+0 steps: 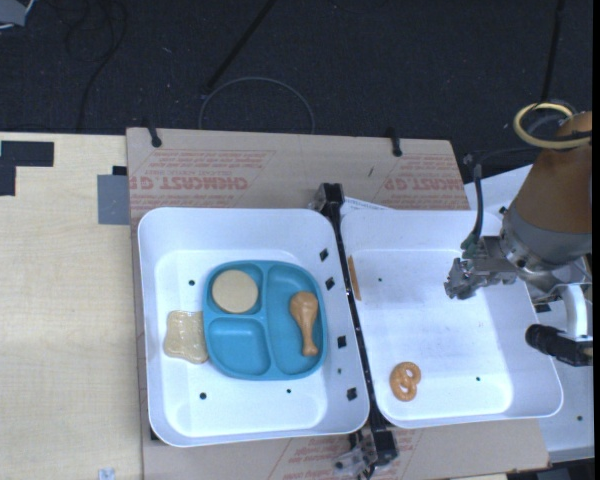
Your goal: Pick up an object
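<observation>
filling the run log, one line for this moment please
end effector: over right bin, nothing seen held | pretzel: right bin, near front | blue tray: left bin, drumstick in it

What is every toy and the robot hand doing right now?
Gripper: above the right bin, nothing seen in it.
Pretzel: lying flat in the right bin, untouched.
Blue tray: flat in the left bin.
Round cookie: in the tray's top left compartment.
Drumstick: lying in the tray's right compartment.
Toast slice: flat, against the tray's left edge.

Two white bins on cardboard sheet; black cables behind.
</observation>
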{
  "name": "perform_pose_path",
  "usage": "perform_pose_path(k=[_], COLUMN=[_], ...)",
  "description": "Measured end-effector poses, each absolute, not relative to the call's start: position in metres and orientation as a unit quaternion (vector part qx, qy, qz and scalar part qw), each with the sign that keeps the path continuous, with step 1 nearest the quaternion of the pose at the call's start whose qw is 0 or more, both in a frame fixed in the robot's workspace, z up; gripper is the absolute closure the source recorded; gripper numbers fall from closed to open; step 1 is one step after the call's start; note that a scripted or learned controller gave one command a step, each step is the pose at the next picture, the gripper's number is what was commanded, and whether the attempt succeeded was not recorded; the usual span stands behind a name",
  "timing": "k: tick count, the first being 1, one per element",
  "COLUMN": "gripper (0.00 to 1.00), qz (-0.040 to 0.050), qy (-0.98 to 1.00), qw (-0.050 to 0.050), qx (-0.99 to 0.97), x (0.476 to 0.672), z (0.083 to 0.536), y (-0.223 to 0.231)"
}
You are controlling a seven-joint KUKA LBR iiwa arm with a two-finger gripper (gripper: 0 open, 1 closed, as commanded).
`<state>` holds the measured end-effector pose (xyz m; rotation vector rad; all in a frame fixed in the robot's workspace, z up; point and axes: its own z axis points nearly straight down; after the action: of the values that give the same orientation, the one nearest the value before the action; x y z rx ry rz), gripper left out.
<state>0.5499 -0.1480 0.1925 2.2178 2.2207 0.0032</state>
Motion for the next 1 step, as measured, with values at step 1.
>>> perform_pose_path(k=[1], gripper=[1.00], qz=[0.0005], qy=[0.708], qw=[0.001], qx=[0.707], x=[0.5483], z=[0.2350], y=[-0.1472])
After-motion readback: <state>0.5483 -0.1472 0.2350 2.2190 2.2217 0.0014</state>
